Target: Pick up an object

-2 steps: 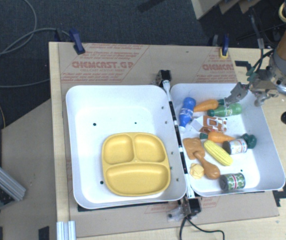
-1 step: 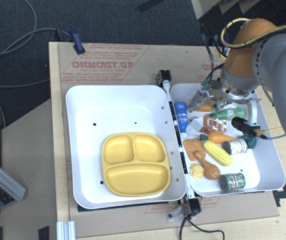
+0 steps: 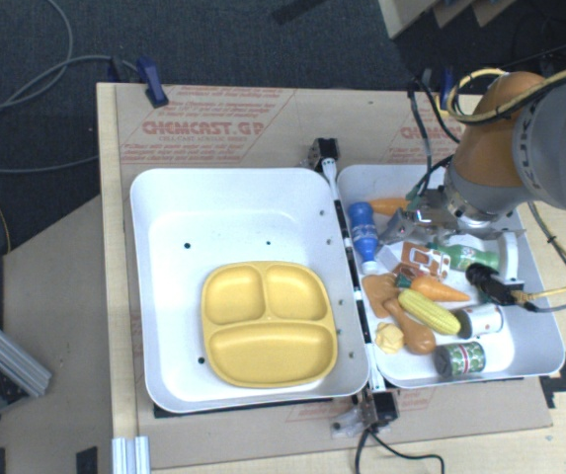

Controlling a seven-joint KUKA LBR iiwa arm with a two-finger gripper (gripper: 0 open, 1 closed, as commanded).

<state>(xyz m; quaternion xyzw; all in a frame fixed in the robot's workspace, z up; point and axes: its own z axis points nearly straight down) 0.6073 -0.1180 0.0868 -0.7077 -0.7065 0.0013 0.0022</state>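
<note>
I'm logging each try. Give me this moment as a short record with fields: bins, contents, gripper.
left bin: holds a yellow tray with three compartments
right bin: holds a pile of toy food
items: blue bottle, corn, carrot, can, white bottle
gripper: low over the right bin's far end, near the blue bottle
held: nothing seen between its fingers

A tray (image 3: 266, 324) lies in the left bin (image 3: 164, 205). Right of that bin, the right bin (image 3: 539, 339) holds a bottle (image 3: 363, 228), corn (image 3: 428, 311) and a can (image 3: 460, 358).
</note>
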